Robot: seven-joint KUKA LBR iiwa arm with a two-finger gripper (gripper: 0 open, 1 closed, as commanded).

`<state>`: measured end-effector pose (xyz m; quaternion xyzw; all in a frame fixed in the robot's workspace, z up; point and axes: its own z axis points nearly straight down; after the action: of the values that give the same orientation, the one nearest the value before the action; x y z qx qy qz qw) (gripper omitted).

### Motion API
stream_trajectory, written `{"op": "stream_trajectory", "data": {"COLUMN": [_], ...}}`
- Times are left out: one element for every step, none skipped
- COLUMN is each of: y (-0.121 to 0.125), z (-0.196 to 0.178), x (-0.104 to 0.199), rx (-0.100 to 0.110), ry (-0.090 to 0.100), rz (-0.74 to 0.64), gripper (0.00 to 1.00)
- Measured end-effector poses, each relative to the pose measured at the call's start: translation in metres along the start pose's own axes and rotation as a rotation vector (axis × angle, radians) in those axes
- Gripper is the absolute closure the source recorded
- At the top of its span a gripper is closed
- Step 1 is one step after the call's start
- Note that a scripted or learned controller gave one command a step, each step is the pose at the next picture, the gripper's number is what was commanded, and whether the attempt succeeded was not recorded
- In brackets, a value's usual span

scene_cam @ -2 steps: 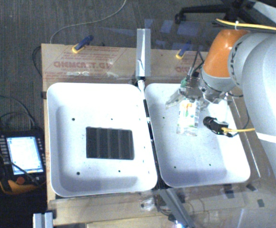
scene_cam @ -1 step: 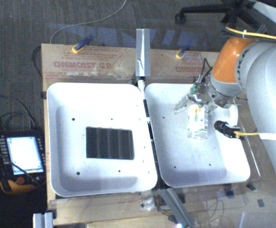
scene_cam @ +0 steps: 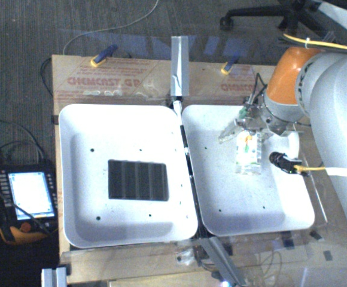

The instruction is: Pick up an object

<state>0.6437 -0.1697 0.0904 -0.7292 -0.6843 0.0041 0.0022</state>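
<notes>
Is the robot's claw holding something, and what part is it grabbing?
It cannot be told. The gripper hangs over the right bin, with a pale clear thing right beneath it, but the view is too blurry to show a hold.

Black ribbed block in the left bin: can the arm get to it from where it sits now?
Probably yes. The black ribbed block lies flat and alone in the left bin, nothing over it. The gripper hangs over the right bin; only the low rims between the bins need crossing.

Arm point(scene_cam: 332, 100) cut off at right
</notes>
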Motion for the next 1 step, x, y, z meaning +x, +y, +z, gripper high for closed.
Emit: {"op": "stream_trajectory", "data": {"y": [-0.0023], "z": [0.0005], "x": [-0.0290], "rx": [-0.013], "ry": [-0.003], "rz": [-0.200], "gripper": [0.00]}}
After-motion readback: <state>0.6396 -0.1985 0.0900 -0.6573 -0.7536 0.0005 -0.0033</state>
